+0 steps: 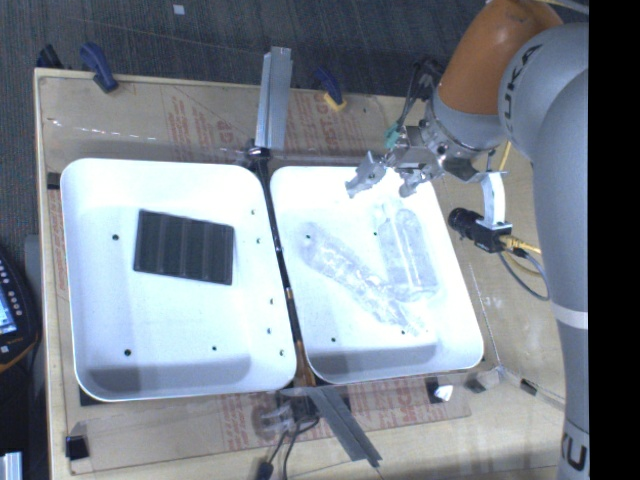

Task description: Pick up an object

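Nearest the camera, along the bottom edge of the frame, a metal bracket (pixel 340 423) and some cabling sit at the front of the bench, just below the gap between the two white bins. Behind it, the left bin (pixel 90 363) holds a dark ribbed rectangular pad (pixel 184 247) lying flat in its upper middle, and the right bin (pixel 455 343) holds two clear plastic bottles: one upright-oriented bottle (pixel 408 248) toward the right centre of the bin and a second crumpled bottle (pixel 345 268) lying on a slant from centre-left down toward the lower right, their lower ends apparently touching or overlapping. The gripper (pixel 385 176) hangs over the upper edge of the right bin, its two fingers spread apart with nothing between them, just above the top of the nearer bottle. Both bottles look light, thin-walled and easily dented, with glossy skin that could slip under a pinch and roll on the smooth bin floor. A hold across the narrower body or neck of the bottle closest to the gripper seems the safest bet, squeezing across its width rather than along it. Transparent plastic against white makes the exact outlines hard to judge
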Controlling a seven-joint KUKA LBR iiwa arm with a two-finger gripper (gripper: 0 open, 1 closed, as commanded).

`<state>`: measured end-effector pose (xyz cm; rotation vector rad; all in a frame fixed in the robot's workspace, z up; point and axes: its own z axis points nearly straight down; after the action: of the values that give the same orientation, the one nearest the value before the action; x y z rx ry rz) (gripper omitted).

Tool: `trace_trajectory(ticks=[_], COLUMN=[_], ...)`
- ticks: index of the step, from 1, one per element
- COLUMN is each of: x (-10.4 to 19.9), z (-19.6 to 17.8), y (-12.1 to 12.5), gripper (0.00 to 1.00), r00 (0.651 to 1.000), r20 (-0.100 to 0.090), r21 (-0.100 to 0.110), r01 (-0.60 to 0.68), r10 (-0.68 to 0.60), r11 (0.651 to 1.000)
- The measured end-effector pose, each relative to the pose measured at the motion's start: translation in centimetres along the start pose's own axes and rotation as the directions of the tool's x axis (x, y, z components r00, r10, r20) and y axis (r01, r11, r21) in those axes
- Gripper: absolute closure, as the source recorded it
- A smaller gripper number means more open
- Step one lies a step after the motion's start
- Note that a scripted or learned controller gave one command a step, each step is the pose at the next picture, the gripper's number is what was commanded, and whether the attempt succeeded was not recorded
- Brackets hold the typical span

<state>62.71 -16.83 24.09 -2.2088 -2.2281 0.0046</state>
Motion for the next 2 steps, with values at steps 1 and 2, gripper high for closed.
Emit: trace_trajectory(ticks=[1,2], x=[-1.2,-1.7], z=[1.3,0.4], y=[-5.7,-6.9], gripper=[0.00,0.00], r00=[0.938,0.806], r20=[0.000,-0.001], r21=[0.002,-0.002], r01=[-0.347,-0.592], r10=[0.347,0.592], r11=[0.938,0.806])
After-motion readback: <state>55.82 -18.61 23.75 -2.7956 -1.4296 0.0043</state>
